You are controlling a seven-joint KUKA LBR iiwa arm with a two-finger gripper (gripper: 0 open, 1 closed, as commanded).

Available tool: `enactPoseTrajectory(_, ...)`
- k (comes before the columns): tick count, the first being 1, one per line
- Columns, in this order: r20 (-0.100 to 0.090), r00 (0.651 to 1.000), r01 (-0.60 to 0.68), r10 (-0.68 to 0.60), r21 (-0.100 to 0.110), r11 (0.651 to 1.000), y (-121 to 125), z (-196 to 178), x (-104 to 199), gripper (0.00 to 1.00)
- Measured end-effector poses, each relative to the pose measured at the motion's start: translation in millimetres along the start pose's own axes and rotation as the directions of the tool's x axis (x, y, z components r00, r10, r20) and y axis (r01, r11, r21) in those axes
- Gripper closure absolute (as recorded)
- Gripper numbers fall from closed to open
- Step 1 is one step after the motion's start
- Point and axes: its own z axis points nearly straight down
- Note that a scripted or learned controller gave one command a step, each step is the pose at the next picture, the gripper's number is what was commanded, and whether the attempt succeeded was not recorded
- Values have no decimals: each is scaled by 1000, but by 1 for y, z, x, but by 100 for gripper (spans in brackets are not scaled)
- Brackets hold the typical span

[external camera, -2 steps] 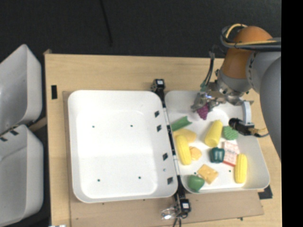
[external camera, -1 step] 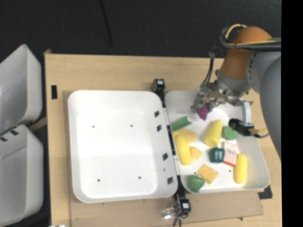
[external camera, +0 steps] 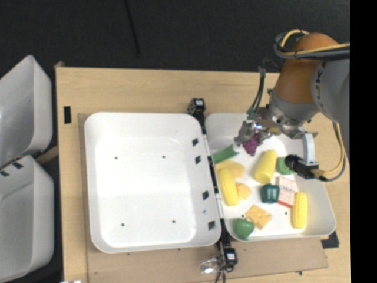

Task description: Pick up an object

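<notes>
Dark floor surrounds a pale wooden bench [external camera: 70, 175] that carries two white bins side by side. At nine o'clock sits the left bin [external camera: 147, 181], with nothing in it; at three o'clock the right bin [external camera: 321, 220] holds a heap of toy food.

From one o'clock the arm [external camera: 303, 75] reaches down over the right bin's far end. Its claw [external camera: 250, 133] hangs at the bin's eleven o'clock corner, and a purple piece [external camera: 252, 145] sits right at its tip. Whether the claw is apart, together or clamped on that piece I cannot tell; the wrist hides the gap.

The purple piece lies just toward six o'clock from the claw, touching or nearly so, its long axis hard to read. A green wedge [external camera: 224, 154] lies at eight o'clock from it, a yellow corn [external camera: 265, 165] at four o'clock, both close.

My judgement: the purple piece is the likely target, and the crowding neighbours could be nudged in any lift.
</notes>
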Motion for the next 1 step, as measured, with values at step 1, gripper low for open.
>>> enactPoseTrajectory(1, -2, 1000, 2, -2, 2, 1000, -47, -32, 53, 100)
